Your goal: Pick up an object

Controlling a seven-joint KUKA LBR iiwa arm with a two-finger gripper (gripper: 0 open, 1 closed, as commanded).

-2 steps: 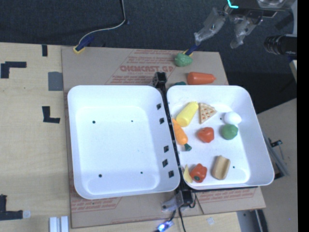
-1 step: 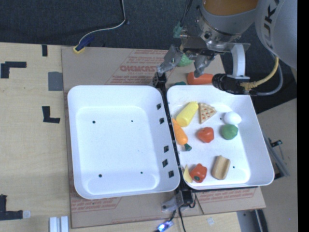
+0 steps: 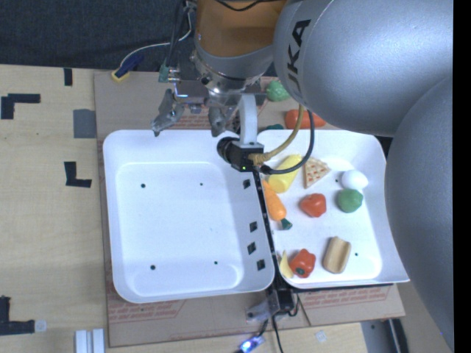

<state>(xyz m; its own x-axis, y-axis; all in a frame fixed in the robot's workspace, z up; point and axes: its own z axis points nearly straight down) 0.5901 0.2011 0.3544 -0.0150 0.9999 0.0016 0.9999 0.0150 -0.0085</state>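
So the jaws (image 3: 190, 120) hung spread open with nothing in them over the left bin's (image 3: 176, 271) back rim. All the toy food, like the carrot (image 3: 274, 205) and tomato (image 3: 313, 205), sat in the right bin (image 3: 368, 271).

My one camera sits fixed above the bench (image 3: 44, 197), looking down at a slant on both white bins (image 3: 176, 285) side by side. It is near enough that the arm (image 3: 368, 57), reaching in from the right, crowds the upper frame.
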